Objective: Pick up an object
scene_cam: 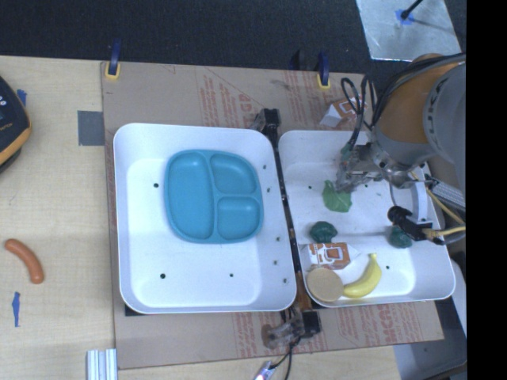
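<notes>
My gripper [347, 179] hangs over the back part of the right bin [301, 153], below the grey arm with its orange band. A light green leafy piece [337, 199] lies right at the gripper's tip, touching or nearly touching it. A dark green lump [322, 230] sits a little nearer the front. At the bin's right side lies a dark teal piece [400, 237]. A yellow banana [364, 279], a round tan disc [322, 285] and an orange and white packet [329, 253] lie along the front edge.
The left bin [139, 252] holds a blue divided plate [214, 195]. On the bench at the far left lie a brown sausage [25, 260] and a black and yellow device [9, 121]. Cables and a black part [405, 216] hang beside the wrist.
</notes>
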You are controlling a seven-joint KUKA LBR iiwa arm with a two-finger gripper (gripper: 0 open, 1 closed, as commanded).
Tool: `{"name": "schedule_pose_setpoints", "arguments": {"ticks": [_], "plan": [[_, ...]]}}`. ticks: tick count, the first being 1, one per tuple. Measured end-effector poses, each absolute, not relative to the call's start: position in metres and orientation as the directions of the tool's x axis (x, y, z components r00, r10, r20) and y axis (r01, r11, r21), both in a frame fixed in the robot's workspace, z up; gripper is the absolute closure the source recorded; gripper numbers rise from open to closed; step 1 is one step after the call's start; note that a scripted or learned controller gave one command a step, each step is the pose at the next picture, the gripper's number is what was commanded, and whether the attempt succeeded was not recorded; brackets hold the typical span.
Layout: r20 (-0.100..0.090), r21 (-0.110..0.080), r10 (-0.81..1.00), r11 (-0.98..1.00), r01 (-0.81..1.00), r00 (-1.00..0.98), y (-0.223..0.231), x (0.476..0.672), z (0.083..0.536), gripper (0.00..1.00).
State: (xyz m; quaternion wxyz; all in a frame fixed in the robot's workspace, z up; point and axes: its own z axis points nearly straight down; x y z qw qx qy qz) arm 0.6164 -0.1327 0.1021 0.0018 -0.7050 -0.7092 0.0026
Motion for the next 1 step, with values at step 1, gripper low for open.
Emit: {"name": "schedule_pose_setpoints", "arguments": {"ticks": [1], "plan": [[-0.001,-0.006,1.0,0.006,1.0,-0.006,-0.1327,0.6163,0.102,0.0]]}}
